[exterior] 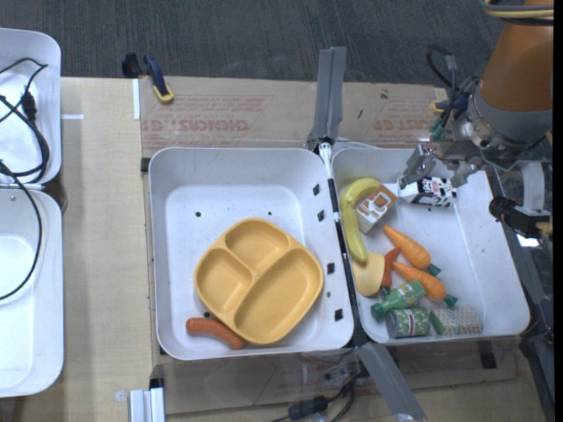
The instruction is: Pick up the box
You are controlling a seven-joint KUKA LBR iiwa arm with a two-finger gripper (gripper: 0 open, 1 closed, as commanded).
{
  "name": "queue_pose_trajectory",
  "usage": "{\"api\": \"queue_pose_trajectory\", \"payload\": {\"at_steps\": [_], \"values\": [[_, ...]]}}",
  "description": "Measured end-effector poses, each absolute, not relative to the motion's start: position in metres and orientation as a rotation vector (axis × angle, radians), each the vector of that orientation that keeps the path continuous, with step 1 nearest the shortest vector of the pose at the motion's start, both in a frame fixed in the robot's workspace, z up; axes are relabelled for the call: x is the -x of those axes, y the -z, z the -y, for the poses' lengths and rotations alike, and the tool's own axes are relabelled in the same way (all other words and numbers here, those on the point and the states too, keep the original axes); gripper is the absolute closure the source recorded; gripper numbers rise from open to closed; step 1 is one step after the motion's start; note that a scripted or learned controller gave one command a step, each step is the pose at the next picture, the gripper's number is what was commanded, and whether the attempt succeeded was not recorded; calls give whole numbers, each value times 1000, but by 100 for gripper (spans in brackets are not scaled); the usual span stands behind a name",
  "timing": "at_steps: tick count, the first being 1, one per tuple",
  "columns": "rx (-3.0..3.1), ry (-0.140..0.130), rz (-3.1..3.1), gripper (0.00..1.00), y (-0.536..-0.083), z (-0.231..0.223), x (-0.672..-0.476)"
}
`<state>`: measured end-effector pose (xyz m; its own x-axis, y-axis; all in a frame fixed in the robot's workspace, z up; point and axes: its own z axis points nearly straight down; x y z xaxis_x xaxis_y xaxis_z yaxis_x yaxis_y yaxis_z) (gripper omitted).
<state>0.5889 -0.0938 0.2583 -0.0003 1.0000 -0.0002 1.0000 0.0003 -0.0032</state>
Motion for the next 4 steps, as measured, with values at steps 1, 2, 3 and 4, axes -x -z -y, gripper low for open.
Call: {"api": "queue_pose_trajectory", "payload": {"at_steps": [1, 2, 3, 4], "values": [[2144, -3, 2294, 0, -161, 180, -532], [2321, -3, 2113, 0, -91, 134, -572], [2436, -17, 1938, 0, -91, 201, -639], [2442, -23, 1941, 100, -99, 204, -638]]}}
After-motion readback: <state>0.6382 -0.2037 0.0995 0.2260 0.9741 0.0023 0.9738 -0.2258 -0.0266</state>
